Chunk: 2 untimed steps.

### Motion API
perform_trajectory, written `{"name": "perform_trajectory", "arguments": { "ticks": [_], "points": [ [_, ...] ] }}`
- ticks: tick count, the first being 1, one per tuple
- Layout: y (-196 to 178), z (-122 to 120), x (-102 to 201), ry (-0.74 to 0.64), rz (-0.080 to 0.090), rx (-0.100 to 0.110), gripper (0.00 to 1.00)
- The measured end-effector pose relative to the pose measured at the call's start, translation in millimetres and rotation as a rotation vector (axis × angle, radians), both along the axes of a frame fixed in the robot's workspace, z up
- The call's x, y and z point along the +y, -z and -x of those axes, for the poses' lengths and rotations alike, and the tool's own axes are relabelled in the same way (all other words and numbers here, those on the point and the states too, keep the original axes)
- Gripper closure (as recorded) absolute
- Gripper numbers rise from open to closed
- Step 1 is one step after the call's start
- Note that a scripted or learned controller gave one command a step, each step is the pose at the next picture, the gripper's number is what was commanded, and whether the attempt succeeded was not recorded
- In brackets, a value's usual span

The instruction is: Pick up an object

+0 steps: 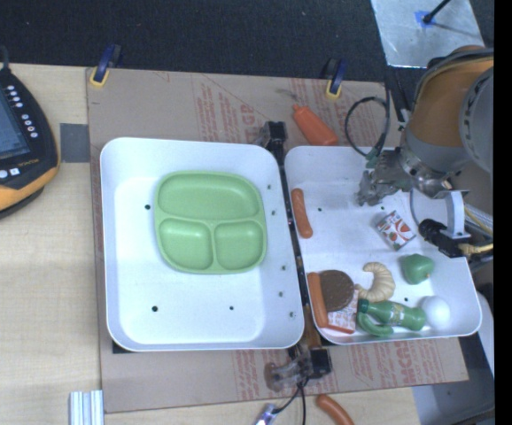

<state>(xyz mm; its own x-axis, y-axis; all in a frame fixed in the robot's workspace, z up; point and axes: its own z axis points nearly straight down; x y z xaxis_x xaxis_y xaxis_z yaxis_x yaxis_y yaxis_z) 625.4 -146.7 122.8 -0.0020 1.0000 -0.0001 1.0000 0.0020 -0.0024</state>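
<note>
Above the right bin, near its far right corner, the gripper hangs low over bare floor; whether its fingers are spread or closed cannot be told. No object is seen between them. Nearest candidate: a small red-and-white packet, just beside and toward the camera. A good pick likely calls for centring over the packet and descending squarely, clear of the bin wall.

Counted in the right bin: one packet, one orange sausage, one green block, one croissant, one brown cookie, one green bottle, one white egg. The left bin holds one green divided plate.
</note>
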Motion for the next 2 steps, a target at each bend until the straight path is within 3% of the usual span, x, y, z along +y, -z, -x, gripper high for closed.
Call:
{"name": "perform_trajectory", "arguments": {
  "ticks": [1, 2],
  "points": [
    [16.9, -26.9, -53.1, -0.001, 0.0, 0.0, 1.0],
    [-60.9, -31.6, -64.6, -0.003, 0.0, -0.002, 1.0]
  ]
}}
